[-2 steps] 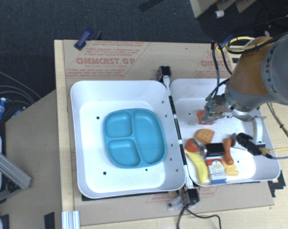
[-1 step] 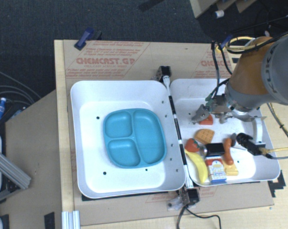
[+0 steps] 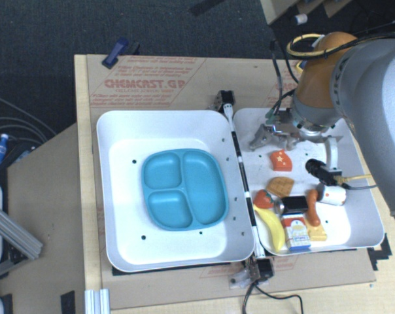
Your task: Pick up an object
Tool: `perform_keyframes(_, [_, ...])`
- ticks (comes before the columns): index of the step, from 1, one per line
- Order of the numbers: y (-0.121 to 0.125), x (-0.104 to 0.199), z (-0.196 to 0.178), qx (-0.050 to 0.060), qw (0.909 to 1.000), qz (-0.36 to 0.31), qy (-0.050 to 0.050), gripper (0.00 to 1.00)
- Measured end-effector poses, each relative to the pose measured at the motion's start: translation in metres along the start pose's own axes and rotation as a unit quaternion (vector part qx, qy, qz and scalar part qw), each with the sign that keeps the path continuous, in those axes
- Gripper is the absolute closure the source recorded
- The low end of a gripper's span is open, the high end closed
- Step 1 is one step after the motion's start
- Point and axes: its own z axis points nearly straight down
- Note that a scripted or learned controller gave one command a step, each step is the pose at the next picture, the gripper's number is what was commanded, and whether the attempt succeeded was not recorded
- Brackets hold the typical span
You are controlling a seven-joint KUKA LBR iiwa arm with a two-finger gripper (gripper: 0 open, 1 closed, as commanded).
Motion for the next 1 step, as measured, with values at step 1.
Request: perform_keyframes(1, [-0.0757, -0.0132, 0.0002, 0.001, 1.0, 0.001, 0.0, 0.0])
